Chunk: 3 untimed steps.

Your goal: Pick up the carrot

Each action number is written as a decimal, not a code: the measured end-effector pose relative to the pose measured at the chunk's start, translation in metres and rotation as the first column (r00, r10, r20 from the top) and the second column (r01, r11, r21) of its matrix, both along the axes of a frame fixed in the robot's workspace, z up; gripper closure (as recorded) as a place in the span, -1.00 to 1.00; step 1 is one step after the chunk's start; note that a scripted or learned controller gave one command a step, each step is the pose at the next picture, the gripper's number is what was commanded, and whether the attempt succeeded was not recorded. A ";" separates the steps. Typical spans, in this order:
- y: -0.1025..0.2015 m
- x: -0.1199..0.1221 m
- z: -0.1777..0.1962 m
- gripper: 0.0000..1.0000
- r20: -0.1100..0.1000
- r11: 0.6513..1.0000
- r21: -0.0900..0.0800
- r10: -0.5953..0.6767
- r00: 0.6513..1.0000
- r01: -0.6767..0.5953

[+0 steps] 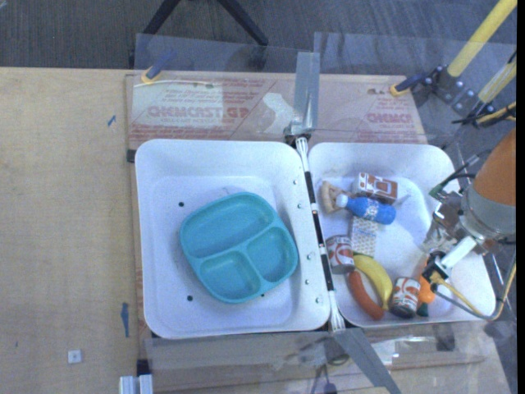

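The gripper [435,271] sits low beside the carrot [426,290], grip state unreadable, so the lift looks still undone.

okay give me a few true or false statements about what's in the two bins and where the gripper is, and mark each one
1. The teal tray lies in the left bin. True.
2. The banana lies in the left bin. False: it is in the right bin, beside the hot dog.
3. The gripper is over the right bin. True.
4. The blue bottle stands on the tray. False: it lies in the right bin.
5. The carrot is near the can. True.
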<state>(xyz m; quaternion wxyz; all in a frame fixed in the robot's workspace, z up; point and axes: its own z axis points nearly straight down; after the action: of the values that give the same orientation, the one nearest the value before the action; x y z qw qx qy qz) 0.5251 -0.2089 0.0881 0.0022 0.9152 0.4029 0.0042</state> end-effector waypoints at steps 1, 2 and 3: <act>-0.006 0.030 -0.001 1.00 -0.011 0.984 0.007 -0.180 0.984 0.180; -0.005 0.031 0.006 1.00 -0.017 0.984 0.006 -0.176 0.984 0.176; -0.005 0.031 0.012 1.00 -0.023 0.985 0.005 -0.173 0.985 0.173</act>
<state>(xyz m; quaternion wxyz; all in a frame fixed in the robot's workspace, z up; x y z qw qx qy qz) 0.5557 -0.2138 0.0996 -0.0054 0.9467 0.3220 -0.0049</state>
